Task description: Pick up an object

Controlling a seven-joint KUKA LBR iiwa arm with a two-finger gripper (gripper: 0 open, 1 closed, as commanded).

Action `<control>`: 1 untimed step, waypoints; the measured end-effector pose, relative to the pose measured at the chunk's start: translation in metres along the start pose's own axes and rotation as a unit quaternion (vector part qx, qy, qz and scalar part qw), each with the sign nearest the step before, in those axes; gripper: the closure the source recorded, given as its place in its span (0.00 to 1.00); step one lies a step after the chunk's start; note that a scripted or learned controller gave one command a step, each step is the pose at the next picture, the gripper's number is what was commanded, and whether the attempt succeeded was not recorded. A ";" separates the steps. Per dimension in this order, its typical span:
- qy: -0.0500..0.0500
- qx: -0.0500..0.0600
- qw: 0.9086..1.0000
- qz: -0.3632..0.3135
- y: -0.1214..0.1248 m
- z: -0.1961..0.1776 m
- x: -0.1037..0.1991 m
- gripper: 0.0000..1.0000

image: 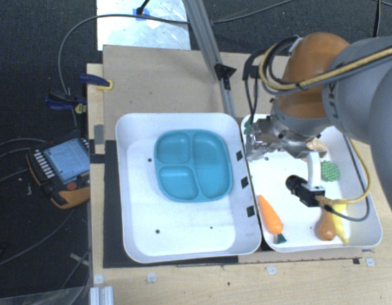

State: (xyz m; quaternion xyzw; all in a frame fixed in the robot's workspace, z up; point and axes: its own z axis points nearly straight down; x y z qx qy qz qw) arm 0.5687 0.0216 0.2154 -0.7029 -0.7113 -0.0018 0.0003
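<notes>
One carrot [270, 215] lies in the right bin [361, 237], near its left wall

You are looking down from one fixed camera above the bench, tilted at a slant and set far enough back to take in both shallow white plastic bins [129, 189] whole. The grey arm with the orange band [323, 62] enters from the right, its two-finger gripper [256, 140] over the right-hand bin's far left corner.
</notes>
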 end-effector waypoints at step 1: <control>0.000 0.000 1.000 0.001 0.008 -0.011 0.048 1.00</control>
